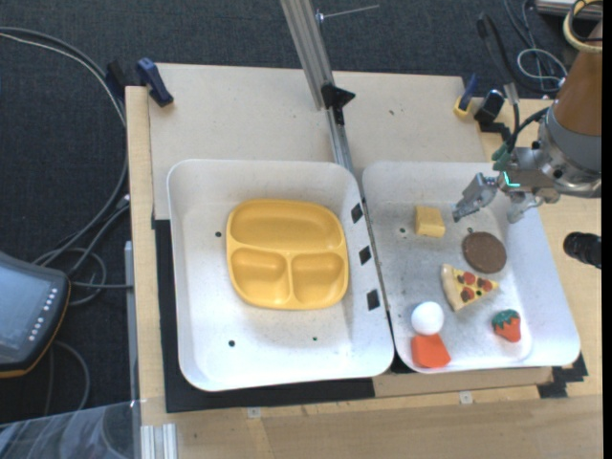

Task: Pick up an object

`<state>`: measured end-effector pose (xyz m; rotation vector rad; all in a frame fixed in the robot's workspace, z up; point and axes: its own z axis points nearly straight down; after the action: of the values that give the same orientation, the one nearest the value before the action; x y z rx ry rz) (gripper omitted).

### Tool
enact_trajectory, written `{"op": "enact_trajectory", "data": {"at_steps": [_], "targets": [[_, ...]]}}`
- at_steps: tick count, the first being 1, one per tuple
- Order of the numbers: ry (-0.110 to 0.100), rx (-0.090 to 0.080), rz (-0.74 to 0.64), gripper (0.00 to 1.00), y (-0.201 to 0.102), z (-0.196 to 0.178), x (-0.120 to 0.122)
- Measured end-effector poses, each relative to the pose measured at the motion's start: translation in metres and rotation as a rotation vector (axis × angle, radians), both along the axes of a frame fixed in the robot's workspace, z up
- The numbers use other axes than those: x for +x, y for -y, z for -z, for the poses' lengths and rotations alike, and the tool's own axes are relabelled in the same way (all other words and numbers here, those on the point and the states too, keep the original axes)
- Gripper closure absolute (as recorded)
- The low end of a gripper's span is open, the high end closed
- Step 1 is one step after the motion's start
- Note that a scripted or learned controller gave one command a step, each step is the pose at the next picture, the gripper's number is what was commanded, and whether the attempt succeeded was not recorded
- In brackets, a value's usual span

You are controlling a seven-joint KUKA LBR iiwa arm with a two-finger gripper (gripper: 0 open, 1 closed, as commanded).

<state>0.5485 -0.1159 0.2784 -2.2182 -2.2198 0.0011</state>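
My gripper (495, 197) hangs spread wide with nothing between its fingers, over the right bin (564, 304), just above the brown cookie (484, 251). The cookie lies flat near the bin's middle, the cheese cube (429, 222) to its left, the pizza slice (469, 287) just below. I should centre over the cookie, drop straight down, then close across its rim clear of the pizza.

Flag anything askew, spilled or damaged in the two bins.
Nothing stands out. The yellow tray lies flat in the left bin; the toy foods sit apart in the right bin, none spilled over a rim.
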Motion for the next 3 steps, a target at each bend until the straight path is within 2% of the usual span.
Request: {"op": "enact_trajectory", "data": {"at_steps": [2,3], "targets": [[-0.004,0.001,0.001,0.00,0.006,0.092,-0.008],[-0.006,0.001,0.001,0.00,0.006,0.155,-0.007]]}}
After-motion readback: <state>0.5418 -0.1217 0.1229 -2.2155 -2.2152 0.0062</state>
